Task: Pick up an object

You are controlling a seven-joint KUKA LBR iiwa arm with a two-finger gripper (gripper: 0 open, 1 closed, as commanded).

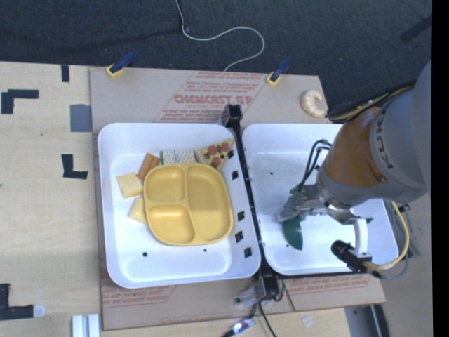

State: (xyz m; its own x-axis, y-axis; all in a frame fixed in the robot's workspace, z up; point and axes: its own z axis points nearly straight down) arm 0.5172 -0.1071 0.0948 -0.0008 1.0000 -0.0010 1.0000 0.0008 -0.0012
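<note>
Camera view: arm (372, 153) reaches in from the right over the right bin (270, 188); gripper (298, 213) is low in that bin, w/ a dark green object (293, 234) lying on the bin floor just below/beside it, seemingly touching the tip; can't tell whether the jaws are apart or together, since the wrist hides them from above; can't confirm the green thing sits between them, so no hold claimed. Step in hand, as I judge it: the grasp itself, i.e. gripper down at the target, lift not yet done. Next move calls for a firm close on the green object, then a straight lift w/o dragging it toward the near wall; risk is a slip, as the piece looks small and lies flat. Containers: right bin holds the green object, near its front-middle; left bin (112, 188) holds a yellow divided plate (188, 203), three compartments, nothing in them, approx. central; tucked around the plate's upper-left edge are a tan cracker-like square (129, 184), an orange-brown piece (147, 165) and a pale wedge (136, 210); along its top, a toy pizza slice (217, 151) beside a speckled strip (177, 157); both bins sit on a cardboard sheet (203, 100) on the bench; a small tan ring-shaped item (313, 103) lies on the cardboard outside the bins.
</note>
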